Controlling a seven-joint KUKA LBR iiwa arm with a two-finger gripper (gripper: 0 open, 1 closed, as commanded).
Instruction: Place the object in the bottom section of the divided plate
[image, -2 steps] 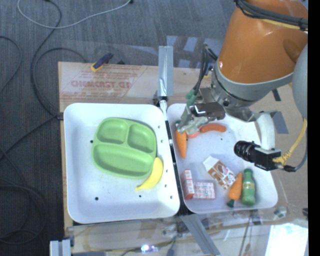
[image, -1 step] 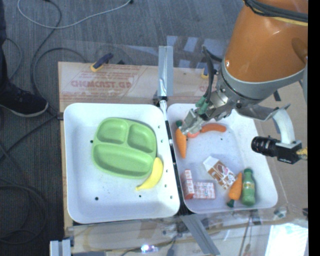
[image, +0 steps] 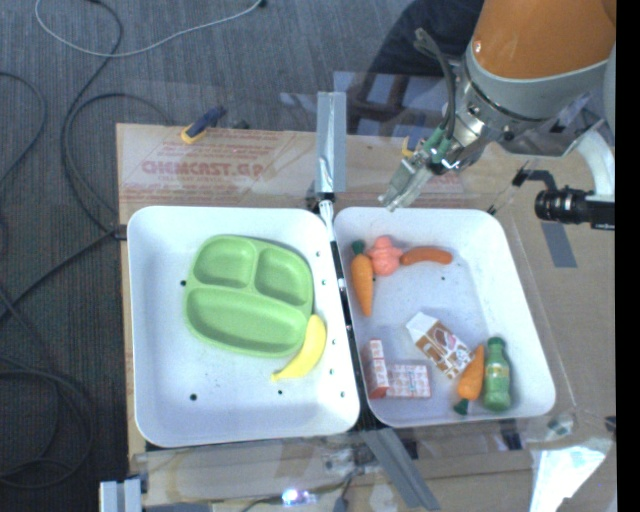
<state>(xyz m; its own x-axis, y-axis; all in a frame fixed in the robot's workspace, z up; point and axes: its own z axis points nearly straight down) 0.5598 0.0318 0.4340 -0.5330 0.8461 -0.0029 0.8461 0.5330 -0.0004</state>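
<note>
Hand (image: 400, 190) hangs above the right bin's (image: 520, 300) far rim; banana (image: 305, 350) touches the green divided plate (image: 245, 295)

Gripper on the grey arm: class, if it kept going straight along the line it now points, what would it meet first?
The gripper points down and to the left, toward the back rim of the right white bin. It would probably meet that rim first, though depth is hard to judge from this view.

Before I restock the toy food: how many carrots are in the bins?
2, both in the right bin: one carrot along its left wall, another carrot near the front right, beside the green bottle.
</note>
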